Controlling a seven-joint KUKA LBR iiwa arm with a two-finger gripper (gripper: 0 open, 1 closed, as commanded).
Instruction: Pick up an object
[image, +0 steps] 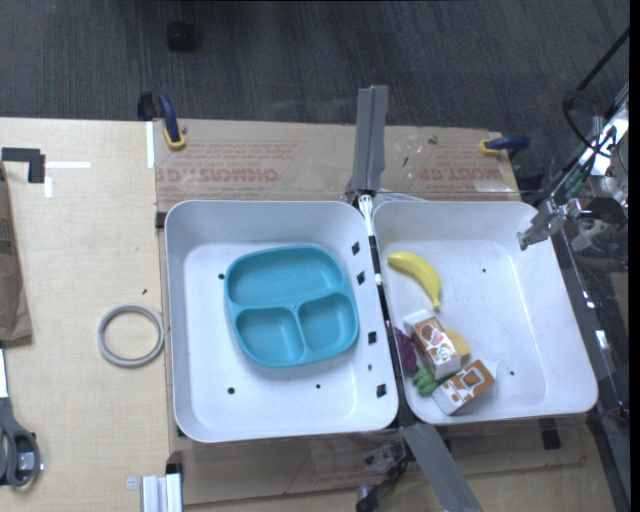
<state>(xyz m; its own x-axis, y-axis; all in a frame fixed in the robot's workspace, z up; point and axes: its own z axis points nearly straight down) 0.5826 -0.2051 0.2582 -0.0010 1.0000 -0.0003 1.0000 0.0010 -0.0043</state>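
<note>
The right bin (520, 330) holds a yellow banana (418, 272) near its back left. In front of the banana, against the bin's left wall, lies a tight heap: a small white and red carton (436, 342), a second carton (466, 385) lying flat toward the front, a purple piece (405, 345), a green piece (425, 381) and a yellow object (457, 342) partly hidden behind the first carton. A teal divided plate (292, 305) lies in the middle of the left bin (190, 300).
A grey tape ring (131, 334) and scissors (18, 450) lie on the bench left of the bins. A metal post (370, 140) rises behind the seam between the bins. Cables and a metal bracket (545, 222) overhang the right bin's back right corner.
</note>
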